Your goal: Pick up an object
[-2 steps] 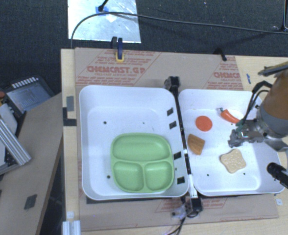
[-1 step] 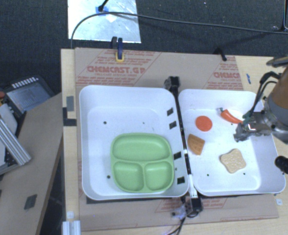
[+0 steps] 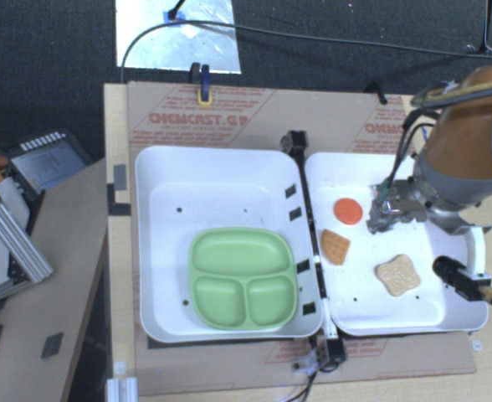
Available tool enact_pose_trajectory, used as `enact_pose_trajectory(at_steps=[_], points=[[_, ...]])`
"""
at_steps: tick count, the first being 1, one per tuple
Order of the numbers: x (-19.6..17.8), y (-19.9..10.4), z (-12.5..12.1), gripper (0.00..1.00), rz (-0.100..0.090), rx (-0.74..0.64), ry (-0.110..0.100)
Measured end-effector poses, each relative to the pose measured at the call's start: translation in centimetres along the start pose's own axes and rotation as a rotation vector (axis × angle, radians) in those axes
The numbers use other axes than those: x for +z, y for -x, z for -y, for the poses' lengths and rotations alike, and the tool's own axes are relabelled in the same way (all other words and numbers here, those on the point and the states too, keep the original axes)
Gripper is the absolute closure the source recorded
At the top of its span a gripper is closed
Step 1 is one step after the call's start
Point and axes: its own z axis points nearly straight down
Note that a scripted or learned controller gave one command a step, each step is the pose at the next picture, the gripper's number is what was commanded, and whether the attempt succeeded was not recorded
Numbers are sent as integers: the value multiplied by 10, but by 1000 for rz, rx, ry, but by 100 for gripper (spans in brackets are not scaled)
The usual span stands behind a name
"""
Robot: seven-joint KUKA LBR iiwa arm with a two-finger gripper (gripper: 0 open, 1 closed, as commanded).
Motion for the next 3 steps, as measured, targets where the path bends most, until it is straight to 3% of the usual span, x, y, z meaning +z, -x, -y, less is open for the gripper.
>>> enact_pose_trajectory(at_steps=[2, 3], points=[[0, -109, -18, 100, -1, 1, -1], [5, -159, -44, 100, 0, 2, 0]])
